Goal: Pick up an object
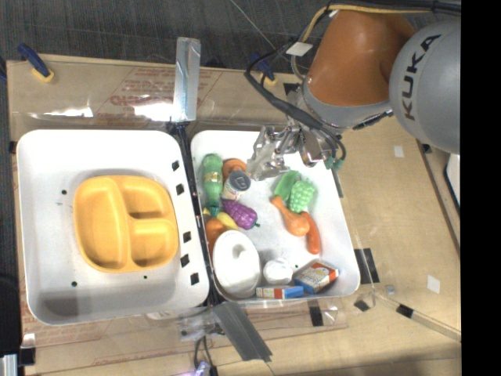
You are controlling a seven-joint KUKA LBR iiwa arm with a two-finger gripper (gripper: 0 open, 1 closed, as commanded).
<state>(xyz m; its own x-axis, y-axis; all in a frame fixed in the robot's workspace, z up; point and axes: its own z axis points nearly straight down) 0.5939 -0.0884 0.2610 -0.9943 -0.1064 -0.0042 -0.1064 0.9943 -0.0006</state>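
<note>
My gripper [270,160] hangs over the back of the right bin [338,210], its metal fingers spread open with nothing between them. Just below and left of it lie a green bottle [212,175] and an orange toy with a dark cap [235,177]. A purple eggplant toy [241,213] lies under those. To the right of the fingers sit a green bumpy toy [297,192] and an orange drumstick-shaped toy [293,218]. A white roll [235,262] and a small colourful box [315,276] lie at the bin's front.
The left bin [47,178] holds a yellow divided tray [125,222]. The arm's orange band and grey body [376,53] loom over the right bin's back right corner. Black cables run beside the wrist.
</note>
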